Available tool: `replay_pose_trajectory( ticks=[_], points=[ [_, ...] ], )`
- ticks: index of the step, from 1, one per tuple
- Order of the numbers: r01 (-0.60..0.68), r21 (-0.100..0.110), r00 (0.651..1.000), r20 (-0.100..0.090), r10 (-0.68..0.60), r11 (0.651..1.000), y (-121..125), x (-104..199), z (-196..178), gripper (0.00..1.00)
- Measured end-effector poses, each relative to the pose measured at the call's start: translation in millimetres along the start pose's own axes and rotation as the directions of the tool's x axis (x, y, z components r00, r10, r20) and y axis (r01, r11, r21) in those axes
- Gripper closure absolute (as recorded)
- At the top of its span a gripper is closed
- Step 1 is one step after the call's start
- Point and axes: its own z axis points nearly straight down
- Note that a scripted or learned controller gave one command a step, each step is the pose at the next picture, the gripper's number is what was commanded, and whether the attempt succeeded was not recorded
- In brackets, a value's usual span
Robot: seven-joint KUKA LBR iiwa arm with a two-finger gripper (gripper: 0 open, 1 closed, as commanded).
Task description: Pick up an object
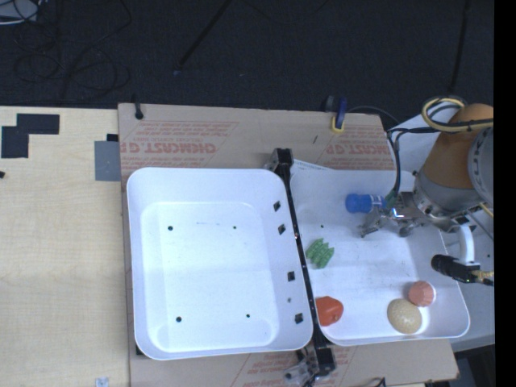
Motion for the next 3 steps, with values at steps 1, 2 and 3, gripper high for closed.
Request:
replay_pose_trajectory(
  ticks=[1, 2, 3],
  points=[
    [0.000, 0.000, 1.000, 0.000, 0.000, 1.000, -12, 0, 0, 0.00],
    [0.001, -0.011, 1.000, 0.003, -0.001, 1.000, 33, -2, -63, 0.00],
    [0.002, -0.003, 1.000, 0.001, -0.002, 1.000, 30, -2, -69, 1.00]
  ],
)
